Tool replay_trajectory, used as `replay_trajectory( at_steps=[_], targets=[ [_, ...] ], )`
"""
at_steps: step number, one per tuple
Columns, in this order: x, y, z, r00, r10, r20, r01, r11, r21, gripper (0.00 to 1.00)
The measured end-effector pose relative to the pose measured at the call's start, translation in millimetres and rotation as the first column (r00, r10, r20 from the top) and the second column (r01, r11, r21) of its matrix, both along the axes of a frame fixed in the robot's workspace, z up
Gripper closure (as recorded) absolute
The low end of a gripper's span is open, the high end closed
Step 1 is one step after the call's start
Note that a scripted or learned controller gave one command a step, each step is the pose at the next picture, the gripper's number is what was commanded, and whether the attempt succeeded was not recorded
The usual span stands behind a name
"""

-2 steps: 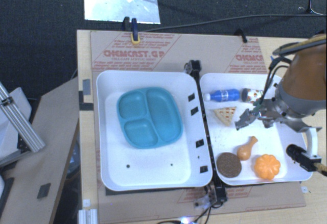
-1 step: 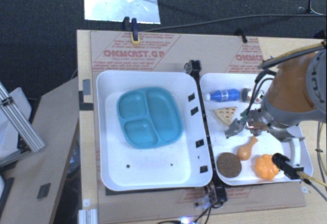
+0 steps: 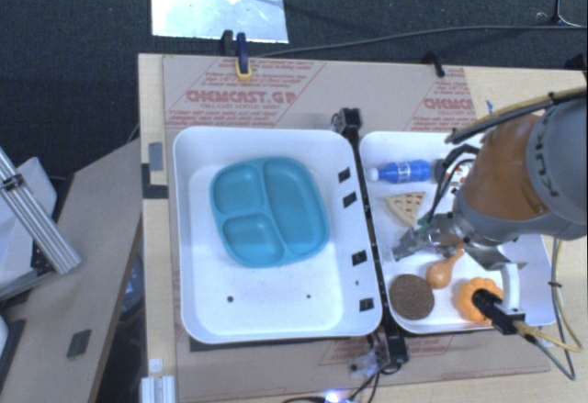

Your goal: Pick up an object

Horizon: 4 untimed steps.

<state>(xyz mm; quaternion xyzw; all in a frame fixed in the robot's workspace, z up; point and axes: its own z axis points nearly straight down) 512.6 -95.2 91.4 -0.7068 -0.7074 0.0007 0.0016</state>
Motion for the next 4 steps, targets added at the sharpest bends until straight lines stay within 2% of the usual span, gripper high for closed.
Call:
replay_trajectory(
  at_steps=[1, 4],
  targets=[
    [1, 0, 13, 1.000, 0.000, 0.004, 0.000, 1.000, -0.001, 1.00],
    [5, 10, 149, 1.000, 0.004, 0.010, -0.004, 1.000, -0.002, 1.00]
  ],
)
